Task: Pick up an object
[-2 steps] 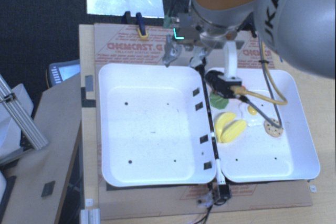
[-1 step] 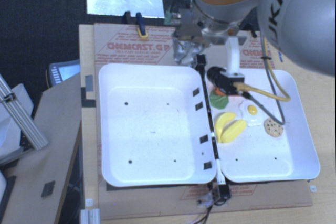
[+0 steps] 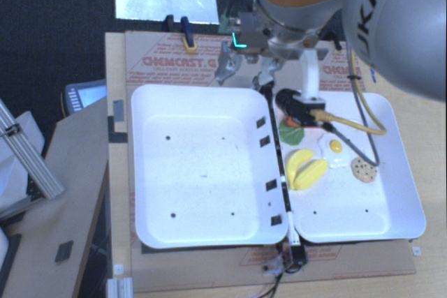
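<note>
You see the end effector [image 3: 246, 73] above the far rim of the bins, close to the divider where the two bins meet. Its two fingers [image 3: 227, 68] hang apart with a clear gap between them, and nothing is between them, so nothing is grasped yet.

The things you can pick are all in the right bin [image 3: 391, 220]. The yellow banana [image 3: 305, 169] lies near the divider, a fried egg toy [image 3: 334, 149] is just beside it, and a small cookie [image 3: 363, 169] lies further right. A green piece [image 3: 292, 132] is partly hidden under a black part of the arm's tool. The left bin [image 3: 202, 164] has only its bare floor under the arm's side.

In my judgement the first risk is position: the end effector stands over the rim and the divider, not over any object. If it goes straight down from here, the fingers may hit the bin wall or close on air.

The second risk is the yellow cable [image 3: 353, 123], which hangs low over the right bin, near the egg. It may drag across the objects and push them.

Also, the egg and cookie are flat, so the fingers can slide over them. The banana looks like the easiest one to grasp.
</note>
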### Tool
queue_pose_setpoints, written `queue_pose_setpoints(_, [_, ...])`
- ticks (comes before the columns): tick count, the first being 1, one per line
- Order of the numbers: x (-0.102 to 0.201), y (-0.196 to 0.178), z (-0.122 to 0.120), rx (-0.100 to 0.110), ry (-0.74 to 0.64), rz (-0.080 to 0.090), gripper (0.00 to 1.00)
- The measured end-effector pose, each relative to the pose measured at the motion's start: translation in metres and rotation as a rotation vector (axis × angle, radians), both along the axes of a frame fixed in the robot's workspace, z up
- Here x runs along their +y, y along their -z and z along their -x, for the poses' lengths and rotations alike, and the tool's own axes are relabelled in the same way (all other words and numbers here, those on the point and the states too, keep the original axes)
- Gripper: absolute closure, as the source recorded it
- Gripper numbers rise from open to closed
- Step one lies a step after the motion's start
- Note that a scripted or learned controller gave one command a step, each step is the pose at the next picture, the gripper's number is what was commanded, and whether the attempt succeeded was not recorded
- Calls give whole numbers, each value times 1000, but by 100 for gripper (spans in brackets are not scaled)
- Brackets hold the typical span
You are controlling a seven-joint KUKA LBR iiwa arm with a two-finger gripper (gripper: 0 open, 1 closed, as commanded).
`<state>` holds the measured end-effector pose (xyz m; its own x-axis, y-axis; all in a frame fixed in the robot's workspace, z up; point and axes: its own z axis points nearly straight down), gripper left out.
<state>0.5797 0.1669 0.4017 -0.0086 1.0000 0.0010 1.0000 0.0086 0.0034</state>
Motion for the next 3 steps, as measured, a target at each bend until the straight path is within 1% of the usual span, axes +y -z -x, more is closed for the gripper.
queue_pose_setpoints(1, [0, -11, -1, -3, -5, -1, 100])
queue_pose_setpoints(2, [-23, 32, 48, 8, 10, 3, 100])
queue_pose_setpoints(3, [-16, -77, 84, -7, 2, -4, 100])
